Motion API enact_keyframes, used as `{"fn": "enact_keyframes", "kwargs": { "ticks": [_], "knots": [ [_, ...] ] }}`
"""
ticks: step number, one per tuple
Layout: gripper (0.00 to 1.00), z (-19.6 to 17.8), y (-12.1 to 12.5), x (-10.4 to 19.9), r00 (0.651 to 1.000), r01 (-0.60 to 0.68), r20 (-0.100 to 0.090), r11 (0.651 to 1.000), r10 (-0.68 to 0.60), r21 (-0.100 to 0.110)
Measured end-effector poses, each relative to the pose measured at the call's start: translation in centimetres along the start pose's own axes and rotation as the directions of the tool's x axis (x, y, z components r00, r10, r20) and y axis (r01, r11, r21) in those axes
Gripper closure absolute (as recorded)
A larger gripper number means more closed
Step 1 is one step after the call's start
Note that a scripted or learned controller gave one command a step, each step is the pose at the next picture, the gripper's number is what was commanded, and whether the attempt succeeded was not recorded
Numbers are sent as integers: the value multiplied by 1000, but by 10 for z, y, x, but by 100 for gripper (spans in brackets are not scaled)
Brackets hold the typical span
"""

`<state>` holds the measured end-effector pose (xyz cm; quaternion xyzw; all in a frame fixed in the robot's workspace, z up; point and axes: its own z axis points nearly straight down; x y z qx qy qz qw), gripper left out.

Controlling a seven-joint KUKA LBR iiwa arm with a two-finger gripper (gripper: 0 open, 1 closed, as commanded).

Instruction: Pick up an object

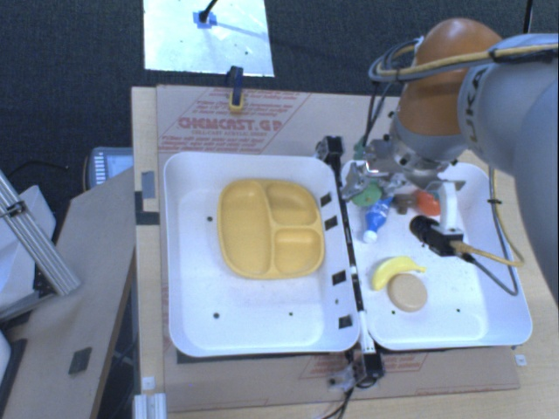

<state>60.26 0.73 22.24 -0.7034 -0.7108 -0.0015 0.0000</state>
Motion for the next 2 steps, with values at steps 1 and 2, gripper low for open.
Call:
{"fn": "enact_keyframes", "kwargs": {
  "ticks": [1,2],
  "knots": [
    [100,-11,11,49,1000,-1,0,1000,1,-2],
    [100,-17,27,103,1000,-2,0,1000,2,-2]
  ]
}}
